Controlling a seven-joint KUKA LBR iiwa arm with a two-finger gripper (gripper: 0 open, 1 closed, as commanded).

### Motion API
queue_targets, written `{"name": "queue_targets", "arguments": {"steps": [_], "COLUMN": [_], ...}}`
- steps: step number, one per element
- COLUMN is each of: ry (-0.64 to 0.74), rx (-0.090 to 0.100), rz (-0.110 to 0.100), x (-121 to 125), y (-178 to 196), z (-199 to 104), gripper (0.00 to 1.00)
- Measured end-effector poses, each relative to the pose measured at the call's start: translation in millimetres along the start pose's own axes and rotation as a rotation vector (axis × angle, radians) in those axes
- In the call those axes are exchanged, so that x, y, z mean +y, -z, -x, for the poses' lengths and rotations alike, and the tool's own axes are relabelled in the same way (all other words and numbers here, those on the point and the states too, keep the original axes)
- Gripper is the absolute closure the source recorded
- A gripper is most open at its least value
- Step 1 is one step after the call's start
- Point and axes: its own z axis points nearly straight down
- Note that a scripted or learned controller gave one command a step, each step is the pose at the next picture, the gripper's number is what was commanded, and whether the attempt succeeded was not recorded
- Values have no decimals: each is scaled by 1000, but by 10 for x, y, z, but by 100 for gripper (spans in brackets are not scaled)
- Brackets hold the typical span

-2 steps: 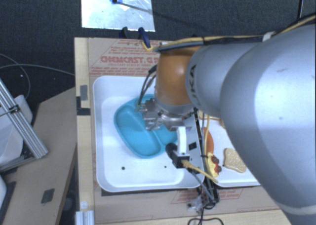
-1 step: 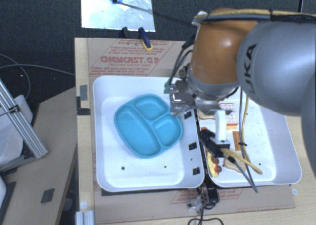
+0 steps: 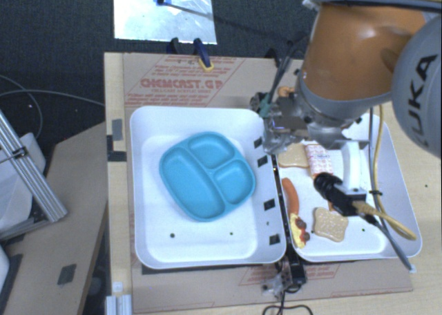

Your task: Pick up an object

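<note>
The right bin (image 3: 404,189) holds several toy foods. A tan bread slice (image 3: 293,157) lies near its upper left, with a red-and-white striped packet (image 3: 318,160) beside it. An orange sausage (image 3: 291,195) runs along the left wall, and below it are a pizza slice (image 3: 299,230) and a toast piece (image 3: 329,224). My gripper (image 3: 273,135) hangs low over the bin's upper left corner, just above the bread slice, largely hidden under the wrist. I see nothing held in it.
The left bin (image 3: 148,237) holds a blue divided plate (image 3: 206,175). The divider between the bins runs directly under the gripper. The arm's bulk covers the upper part of the right bin. Cardboard lies beneath both bins.
</note>
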Motion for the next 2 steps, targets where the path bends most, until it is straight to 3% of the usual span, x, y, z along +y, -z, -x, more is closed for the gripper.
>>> {"name": "queue_targets", "arguments": {"steps": [1,2], "ry": [3,1], "rx": [0,0], "rz": [-6,-4], "x": [-145,-134], "y": [318,927], "z": [-192,-132], "gripper": [100,100]}}
